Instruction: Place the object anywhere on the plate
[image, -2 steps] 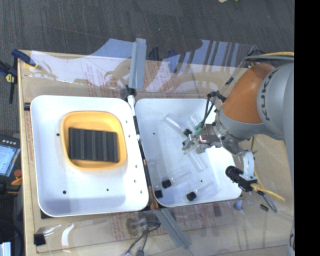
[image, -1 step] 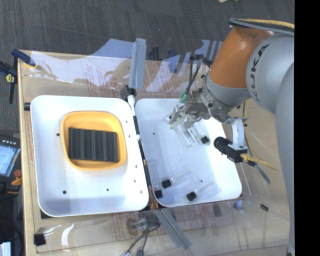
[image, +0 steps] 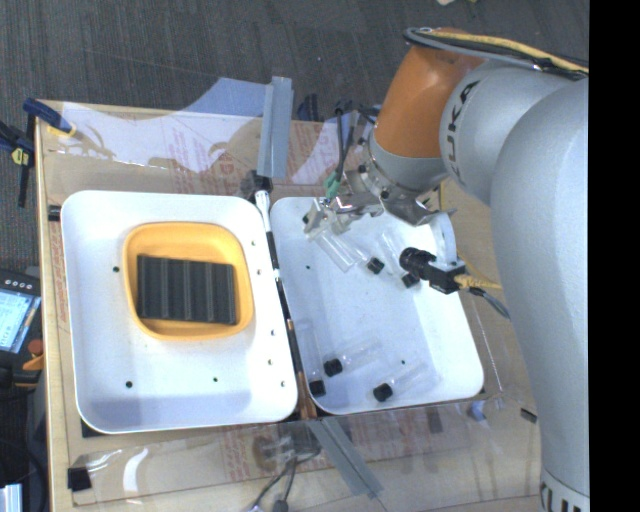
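Observation:
A yellow plate (image: 150, 243) with rounded corners lies in the left bin (image: 100, 370). On the plate rests a dark grey ridged rectangular object (image: 187, 290), lying flat and covering most of the plate's middle. My gripper (image: 338, 222) hangs over the far left corner of the right bin (image: 400, 330), well apart from the plate and the object. I see nothing held at the gripper. The arm's orange band and grey body cover the bin's far right side.
Small black bits (image: 332, 367) (image: 381, 392) lie near the right bin's front edge, and others (image: 375, 265) sit near the gripper. A black cylinder with a cable (image: 428, 268) juts from the wrist. A raised rim (image: 280, 300) separates the two bins.

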